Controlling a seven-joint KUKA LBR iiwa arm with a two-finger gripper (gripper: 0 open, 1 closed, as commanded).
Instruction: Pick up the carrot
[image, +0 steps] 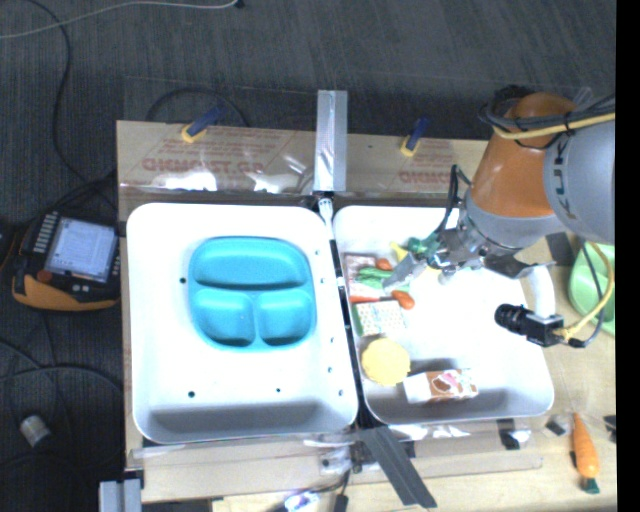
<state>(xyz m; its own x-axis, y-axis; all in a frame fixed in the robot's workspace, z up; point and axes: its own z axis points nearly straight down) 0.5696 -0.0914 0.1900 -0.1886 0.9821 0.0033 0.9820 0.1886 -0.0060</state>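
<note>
A blue divided tray lies in the middle of the left bin. In the right bin, a round yellow item sits near the lower left, with a small carton just beside it at lower right. A green-patterned packet lies above the yellow item. A black device with a screen rests on the floor at the frame's left edge.

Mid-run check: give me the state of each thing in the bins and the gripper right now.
gripper: low in the right bin, over the cluttered left side
carrot: lying in the right bin, under the gripper
blue tray: upright, in the left bin
yellow round item: resting near the right bin's front
small carton: on its side
</note>
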